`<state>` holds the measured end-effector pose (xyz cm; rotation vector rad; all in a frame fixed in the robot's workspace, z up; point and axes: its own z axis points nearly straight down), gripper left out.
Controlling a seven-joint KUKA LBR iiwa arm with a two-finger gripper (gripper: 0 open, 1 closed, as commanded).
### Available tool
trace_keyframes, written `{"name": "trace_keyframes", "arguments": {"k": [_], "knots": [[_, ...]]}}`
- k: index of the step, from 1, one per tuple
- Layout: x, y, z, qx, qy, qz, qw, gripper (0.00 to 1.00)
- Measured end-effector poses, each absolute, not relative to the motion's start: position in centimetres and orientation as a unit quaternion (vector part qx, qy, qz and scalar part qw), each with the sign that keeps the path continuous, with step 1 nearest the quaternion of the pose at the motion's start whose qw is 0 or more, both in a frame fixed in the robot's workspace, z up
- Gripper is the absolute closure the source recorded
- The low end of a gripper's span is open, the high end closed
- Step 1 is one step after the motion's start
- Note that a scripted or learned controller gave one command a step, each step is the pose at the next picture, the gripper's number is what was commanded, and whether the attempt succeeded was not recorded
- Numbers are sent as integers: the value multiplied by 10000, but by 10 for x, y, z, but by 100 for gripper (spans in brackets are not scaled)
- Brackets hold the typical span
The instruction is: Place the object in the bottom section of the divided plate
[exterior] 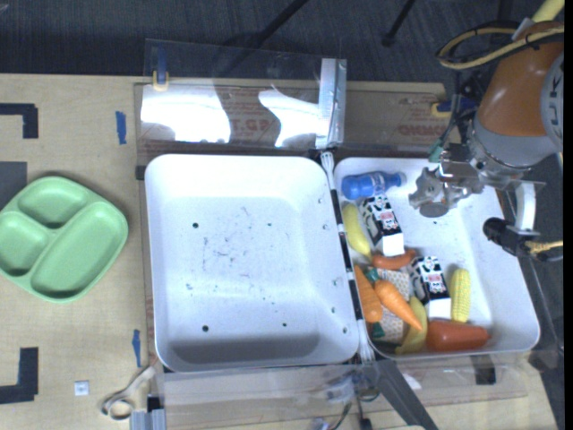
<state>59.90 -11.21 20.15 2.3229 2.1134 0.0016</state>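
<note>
Toys fill the lower half of the right bin (510, 267): a blue bottle (370, 184) near its upper left corner, a black-and-white milk carton (385, 221) just below it, a yellow banana (355, 230) along the left wall, and then a heap of orange carrots (387, 296), a second milk carton (433, 286), a corn cob (460, 294) and a red sausage-like piece (457, 334) toward the bottom edge. The arm (524, 97) comes in from the upper right of the frame, and its pincer (436, 191) hangs over the upper part of that bin, right of the bottle and apart from the heap; whether it is spread or pressed together cannot be told, and nothing is seen between its tips. The left bin (242, 258) sits mid-frame. The green divided plate (61, 236) lies on the wooden counter (72, 348) at the far left, well apart from both bins, its large section toward the lower right.
</note>
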Motion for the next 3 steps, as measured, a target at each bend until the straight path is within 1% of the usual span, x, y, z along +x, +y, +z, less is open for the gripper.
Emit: {"name": "trace_keyframes", "arguments": {"k": [1,2,3], "knots": [[565,12,184,8002,5997,-10,-15,100],[501,98,198,8415,5402,-17,-17,100],[478,206,228,9173,3981,-16,-4,100]]}}
